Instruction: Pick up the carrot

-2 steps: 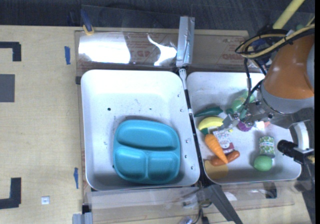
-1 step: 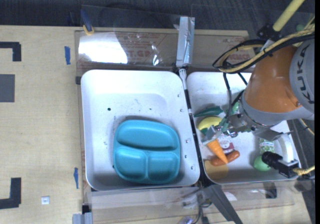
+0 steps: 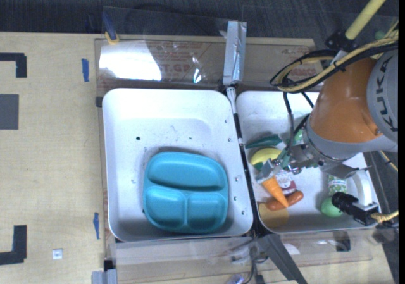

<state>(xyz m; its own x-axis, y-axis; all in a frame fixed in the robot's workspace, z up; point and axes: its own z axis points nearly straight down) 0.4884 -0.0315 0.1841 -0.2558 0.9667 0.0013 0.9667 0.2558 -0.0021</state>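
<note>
In the lower right of the camera view, the carrot (image 3: 273, 190) is seen lying on the floor of the right bin (image 3: 269, 107), close to the wall shared with the left bin (image 3: 164, 109). It rests flat, tilted from upper left to lower right, with a red-orange piece (image 3: 294, 198) just beside its lower end and a yellow item (image 3: 264, 157) above it. Just above and to the right of the carrot, the gripper (image 3: 290, 164) is lowered into the bin beneath the arm's orange band (image 3: 338, 109). How far the jaws stand open cannot be told, since the tips are lost among the clutter of small items there; nothing is seen held between them. The carrot appears apart from the gripper, or at most at its edge. A green object (image 3: 331, 206) lies near the bin's lower right corner. In the left bin, a blue divided tray (image 3: 185, 191) sits toward the lower edge. Both bins are carried on the table (image 3: 47, 150).

The task is judged to be at the approach stage: the gripper has been brought near the carrot, but no grasp is shown and the carrot has not been lifted. Closing on it and raising it are left to be done.
</note>
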